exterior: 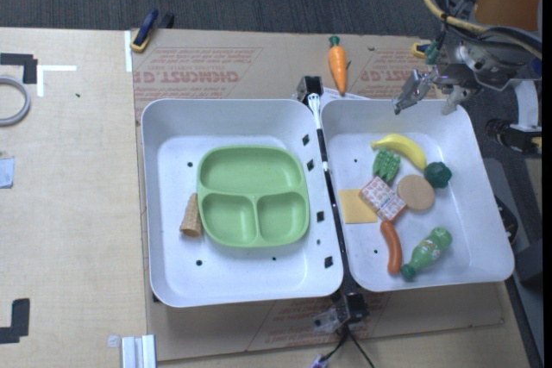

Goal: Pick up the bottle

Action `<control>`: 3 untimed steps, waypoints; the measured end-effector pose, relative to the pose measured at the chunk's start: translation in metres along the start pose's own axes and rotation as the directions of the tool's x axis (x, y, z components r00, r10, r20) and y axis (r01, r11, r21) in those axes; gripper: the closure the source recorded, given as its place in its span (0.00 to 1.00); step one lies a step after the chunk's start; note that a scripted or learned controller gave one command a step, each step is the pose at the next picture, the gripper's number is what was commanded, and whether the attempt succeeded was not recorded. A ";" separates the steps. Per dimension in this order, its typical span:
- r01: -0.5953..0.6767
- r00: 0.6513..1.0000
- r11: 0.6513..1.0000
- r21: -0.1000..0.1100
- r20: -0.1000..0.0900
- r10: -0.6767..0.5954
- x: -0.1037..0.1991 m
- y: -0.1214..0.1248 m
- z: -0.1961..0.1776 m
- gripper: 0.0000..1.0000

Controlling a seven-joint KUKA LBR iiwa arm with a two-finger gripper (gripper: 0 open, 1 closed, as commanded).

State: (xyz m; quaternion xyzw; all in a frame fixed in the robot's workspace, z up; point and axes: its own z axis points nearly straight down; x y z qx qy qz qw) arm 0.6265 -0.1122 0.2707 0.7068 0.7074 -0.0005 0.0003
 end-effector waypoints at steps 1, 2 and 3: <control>0.002 1.000 1.000 -0.001 0.001 -0.002 0.000 0.000 -0.010 1.00; 0.215 0.977 0.977 0.000 0.000 -0.215 0.105 -0.028 0.050 1.00; 0.317 0.948 0.948 0.001 -0.001 -0.317 0.120 -0.112 -0.016 1.00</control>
